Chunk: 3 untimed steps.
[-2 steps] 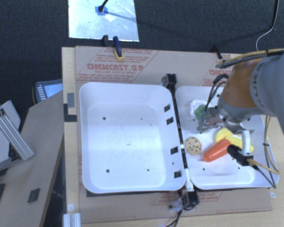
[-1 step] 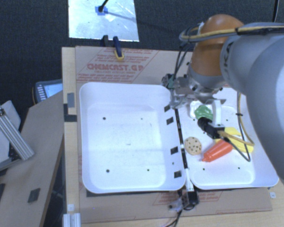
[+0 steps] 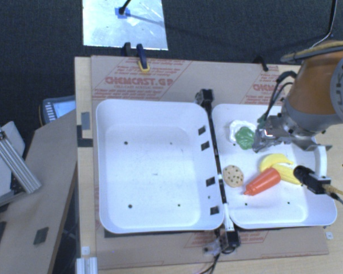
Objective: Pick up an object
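Gripper [image 3: 261, 137] beside green lump [image 3: 244, 136] near right bin [image 3: 274, 218] back edge; grip state unreadable. Smooth carrot [image 3: 263, 181], banana [image 3: 276, 164], speckled cookie [image 3: 234, 176] mid-bin.

dark carpet-like floor [image 3: 228, 16] surrounds the surface [image 3: 160, 76], which wears a brown printed board. a shiny metal sheet [image 3: 124, 16] lies beyond it, a tan side table [image 3: 46, 181] at left.

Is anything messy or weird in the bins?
Nothing looks spilled or broken. The toy carrot, banana, cookie and green leafy toy all lie loosely in the right bin, close together. The carrot lies at a slant, touching the banana.
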{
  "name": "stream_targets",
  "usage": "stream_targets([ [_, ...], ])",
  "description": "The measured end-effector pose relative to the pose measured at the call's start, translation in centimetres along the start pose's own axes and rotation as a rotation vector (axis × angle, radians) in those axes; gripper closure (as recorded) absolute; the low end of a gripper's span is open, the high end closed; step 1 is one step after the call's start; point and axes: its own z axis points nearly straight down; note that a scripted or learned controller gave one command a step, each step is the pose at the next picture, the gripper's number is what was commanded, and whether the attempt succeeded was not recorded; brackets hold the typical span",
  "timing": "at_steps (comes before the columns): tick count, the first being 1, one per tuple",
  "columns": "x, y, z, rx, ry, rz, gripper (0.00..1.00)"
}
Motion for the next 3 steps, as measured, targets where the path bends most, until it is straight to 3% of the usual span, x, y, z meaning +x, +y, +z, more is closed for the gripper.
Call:
stream_targets([
  [1,7.6,-0.7,-6.8,-0.003,0.002,-0.013,1.00],
  [2,15.6,-2.6,-21.4,-0.010,0.004,-0.017,1.00],
  [3,21.5,-4.5,-32.0,-0.013,0.007,-0.018,1.00],
])
